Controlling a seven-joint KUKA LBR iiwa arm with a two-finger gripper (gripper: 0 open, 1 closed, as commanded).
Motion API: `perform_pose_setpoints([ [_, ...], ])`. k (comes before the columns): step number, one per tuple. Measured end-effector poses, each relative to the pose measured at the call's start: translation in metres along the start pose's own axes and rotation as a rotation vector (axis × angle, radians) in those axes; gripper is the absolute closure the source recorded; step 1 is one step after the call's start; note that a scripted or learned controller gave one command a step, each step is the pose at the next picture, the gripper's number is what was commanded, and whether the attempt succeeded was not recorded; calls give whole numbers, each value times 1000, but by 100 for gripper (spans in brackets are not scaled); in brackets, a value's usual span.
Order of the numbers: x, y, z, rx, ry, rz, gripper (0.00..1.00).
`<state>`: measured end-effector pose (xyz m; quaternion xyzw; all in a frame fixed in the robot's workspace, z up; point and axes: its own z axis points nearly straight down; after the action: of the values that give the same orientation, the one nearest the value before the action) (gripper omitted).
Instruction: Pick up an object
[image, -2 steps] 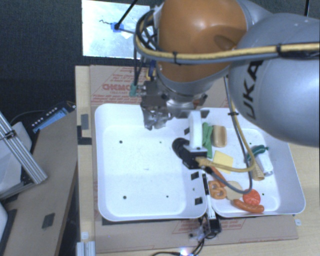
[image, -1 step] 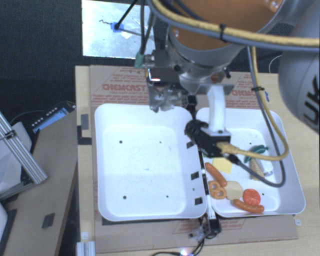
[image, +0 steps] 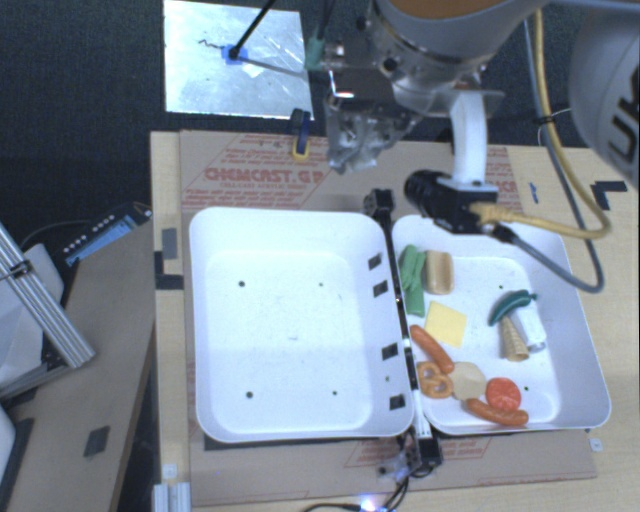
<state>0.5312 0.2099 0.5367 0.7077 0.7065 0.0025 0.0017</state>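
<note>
My gripper (image: 352, 152) hangs high above the bench, over the far edge between the two bins, with nothing visible between its fingers. The right bin (image: 572, 350) holds several toy foods: a green pod (image: 411, 272), a tan bread roll (image: 438, 272), a yellow cheese slice (image: 446, 323), an orange sausage (image: 430, 347), a pretzel (image: 434, 379), a red tomato (image: 503, 392), a red chilli (image: 495, 412), a dark green pepper (image: 511, 303) and an ice-cream cone (image: 514, 340). All lie well below and to the right of the gripper.
The left bin (image: 290, 320) has a bare white floor. A black clip strip (image: 392, 300) joins the two bins. A yellow-and-blue clamp (image: 300, 135) stands on the cardboard behind the left bin. A metal rail (image: 40, 300) sits at far left.
</note>
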Motion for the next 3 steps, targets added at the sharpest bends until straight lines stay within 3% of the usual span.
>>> perform_pose_setpoints([
  [1, 13, -41, 174, 22, -7, -5, 100],
  [2, 12, -45, 65, -6, 5, -6, 100],
  [3, 0, -32, 9, -2, 2, -3, 100],
])
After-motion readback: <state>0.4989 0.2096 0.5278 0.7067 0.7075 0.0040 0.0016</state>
